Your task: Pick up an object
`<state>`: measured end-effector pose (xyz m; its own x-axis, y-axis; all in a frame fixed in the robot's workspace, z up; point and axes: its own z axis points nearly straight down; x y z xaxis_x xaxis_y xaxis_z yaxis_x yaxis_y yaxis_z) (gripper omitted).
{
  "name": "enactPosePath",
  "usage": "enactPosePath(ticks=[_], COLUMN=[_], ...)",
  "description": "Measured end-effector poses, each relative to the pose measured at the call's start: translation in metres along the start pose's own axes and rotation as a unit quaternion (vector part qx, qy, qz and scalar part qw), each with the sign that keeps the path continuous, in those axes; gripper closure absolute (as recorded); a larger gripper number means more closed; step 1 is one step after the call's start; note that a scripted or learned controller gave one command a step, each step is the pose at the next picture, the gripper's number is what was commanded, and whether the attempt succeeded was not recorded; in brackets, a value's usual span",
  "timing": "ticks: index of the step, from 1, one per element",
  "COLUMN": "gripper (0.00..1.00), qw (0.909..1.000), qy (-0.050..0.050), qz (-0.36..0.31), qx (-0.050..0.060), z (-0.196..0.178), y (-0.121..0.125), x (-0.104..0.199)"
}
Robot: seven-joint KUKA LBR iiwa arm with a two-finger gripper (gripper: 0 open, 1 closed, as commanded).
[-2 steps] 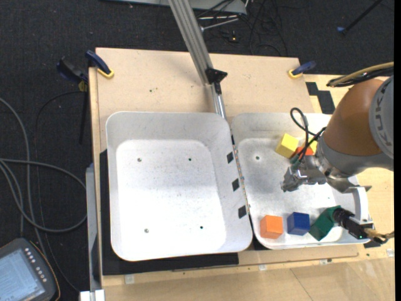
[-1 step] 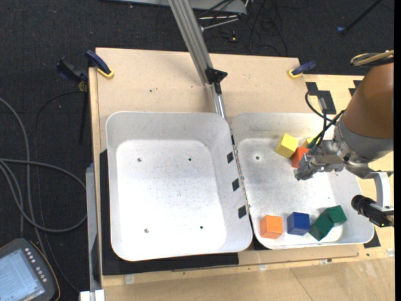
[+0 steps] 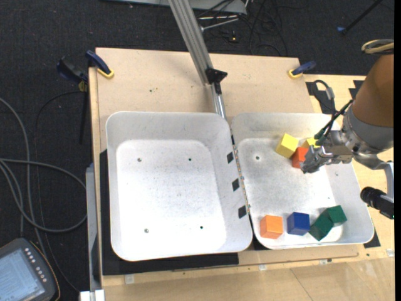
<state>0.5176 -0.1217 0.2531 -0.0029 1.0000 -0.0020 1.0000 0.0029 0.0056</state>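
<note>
Red-orange block (image 3: 300,155) sits at about 2 o'clock in the right bin (image 3: 351,187), touching the yellow cube (image 3: 287,145), with the gripper (image 3: 311,162) right on it, so we're mid-grab I'd guess, can't tell the finger state, and next comes a clean lift.

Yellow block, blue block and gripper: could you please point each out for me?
yellow block (image 3: 287,145): camera view, top face.
blue block (image 3: 299,222): camera view, top face.
gripper (image 3: 308,162): camera view, between its fingertips.
</note>
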Motion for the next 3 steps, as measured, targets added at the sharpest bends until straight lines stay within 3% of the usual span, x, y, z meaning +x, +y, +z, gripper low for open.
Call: enactPosePath(ticks=[3], gripper=[1.0], qw=[1.0], qy=[0.002], qz=[-0.003], qx=[0.002], z=[0.006], y=[0.026], x=[0.165])
